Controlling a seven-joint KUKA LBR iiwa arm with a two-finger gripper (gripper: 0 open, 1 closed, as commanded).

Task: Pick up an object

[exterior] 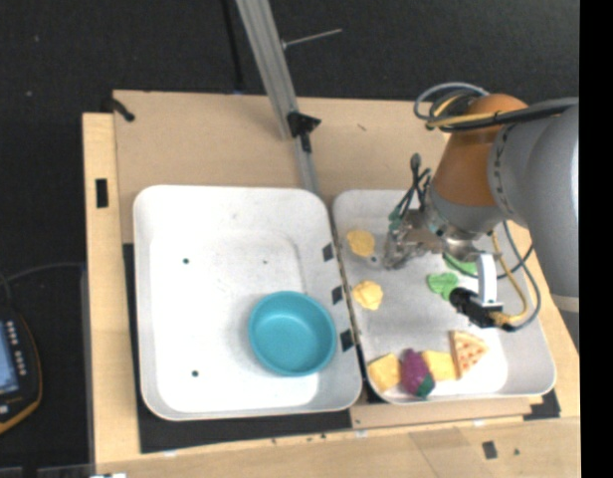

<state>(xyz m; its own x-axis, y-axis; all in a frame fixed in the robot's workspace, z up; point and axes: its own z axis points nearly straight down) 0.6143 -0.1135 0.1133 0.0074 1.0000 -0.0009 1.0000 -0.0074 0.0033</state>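
My gripper (pixel 397 250) hangs low in the right bin (pixel 520 366), near its upper left part. A small yellow piece (pixel 360 243) lies just to its left, close to the fingertips. Another yellow piece (pixel 367 294) lies a little below that. A green object (pixel 443 284) sits right of the gripper, partly under the wrist. Along the bin's front edge lie a yellow block (pixel 384 370), a purple grape bunch (pixel 415 370), a second yellow block (pixel 442 366) and a pizza slice (pixel 469 351). Nothing visible sits between the fingers.
The left bin (pixel 187 267) bears a teal bowl (pixel 292 333) near its front right corner. A grey metal pole (pixel 272 68) slants down from the top to the gap between the bins. Cables loop off the wrist at the right.
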